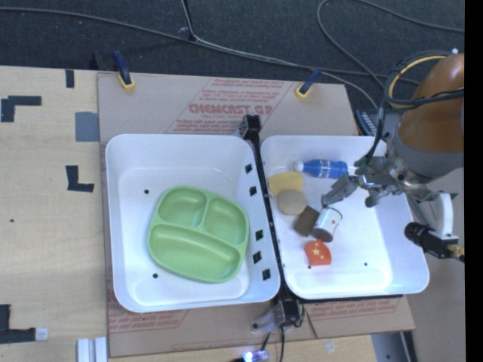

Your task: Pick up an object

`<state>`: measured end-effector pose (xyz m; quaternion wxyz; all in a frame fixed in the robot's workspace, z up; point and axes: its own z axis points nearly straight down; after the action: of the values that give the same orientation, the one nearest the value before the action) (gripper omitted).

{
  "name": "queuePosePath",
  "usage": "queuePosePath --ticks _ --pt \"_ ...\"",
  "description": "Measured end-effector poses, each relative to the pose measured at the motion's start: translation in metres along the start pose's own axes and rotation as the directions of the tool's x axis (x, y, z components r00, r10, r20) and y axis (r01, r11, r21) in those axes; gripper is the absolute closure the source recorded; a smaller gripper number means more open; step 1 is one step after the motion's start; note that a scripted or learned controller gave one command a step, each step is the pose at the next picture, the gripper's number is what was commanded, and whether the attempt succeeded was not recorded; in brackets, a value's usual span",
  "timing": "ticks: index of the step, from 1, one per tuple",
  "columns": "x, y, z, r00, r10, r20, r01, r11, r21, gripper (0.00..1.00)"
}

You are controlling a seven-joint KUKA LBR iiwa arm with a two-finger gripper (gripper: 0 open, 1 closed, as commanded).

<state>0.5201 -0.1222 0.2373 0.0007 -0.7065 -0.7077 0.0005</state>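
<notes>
Your two-finger gripper (349, 189) hovers over the right white bin (392, 277), fingers spread apart and holding nothing — the small white-and-grey cylindrical can (327, 222) lies just below and left of its tips. Around it: a blue plastic bottle (321, 169), yellow block (287, 182), tan round piece (291, 201), brown block (306, 220) and red-orange toy (318, 254). The left white bin (124, 172) holds a green divided plate (199, 234).

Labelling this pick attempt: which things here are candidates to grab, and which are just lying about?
Candidates, right bin:
blue bottle
yellow piece
tan round piece
brown block
white can
red piece

Lying about:
green divided plate, left bin
blue clamps
</notes>
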Motion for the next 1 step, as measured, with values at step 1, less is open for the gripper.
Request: queuePosePath --ticks 1 --pt "-0.0048 0.0014 0.0626 1.0 0.001 0.0 -0.001 1.0 0.005 0.0"
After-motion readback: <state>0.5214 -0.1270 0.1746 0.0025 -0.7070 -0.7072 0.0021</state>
